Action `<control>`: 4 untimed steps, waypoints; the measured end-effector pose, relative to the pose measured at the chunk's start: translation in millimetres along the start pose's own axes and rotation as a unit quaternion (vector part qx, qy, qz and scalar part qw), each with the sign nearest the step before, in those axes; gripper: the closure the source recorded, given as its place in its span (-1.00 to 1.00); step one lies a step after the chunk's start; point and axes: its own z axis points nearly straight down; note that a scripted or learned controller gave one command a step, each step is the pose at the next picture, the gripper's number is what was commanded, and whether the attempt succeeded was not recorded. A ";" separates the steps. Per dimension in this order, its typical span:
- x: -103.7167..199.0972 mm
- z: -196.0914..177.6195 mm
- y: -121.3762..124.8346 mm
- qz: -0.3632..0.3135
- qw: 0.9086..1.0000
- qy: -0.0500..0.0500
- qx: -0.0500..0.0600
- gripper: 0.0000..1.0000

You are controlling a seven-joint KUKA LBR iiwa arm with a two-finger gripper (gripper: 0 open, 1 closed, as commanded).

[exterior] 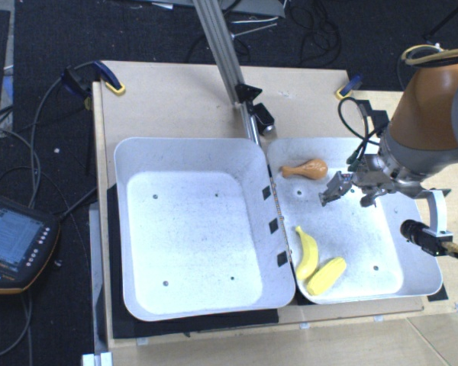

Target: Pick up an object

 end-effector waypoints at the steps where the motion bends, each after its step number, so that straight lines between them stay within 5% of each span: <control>1: -2.9 42.8 -2.6 0.000 1.000 0.000 0.000 -1.00; 2: -1.1 86.1 -7.3 0.000 1.000 0.000 0.000 -1.00; 3: -1.3 73.9 -6.1 0.000 1.000 0.000 -0.002 1.00; 4: -6.2 13.0 -3.0 0.000 1.000 -0.001 -0.005 1.00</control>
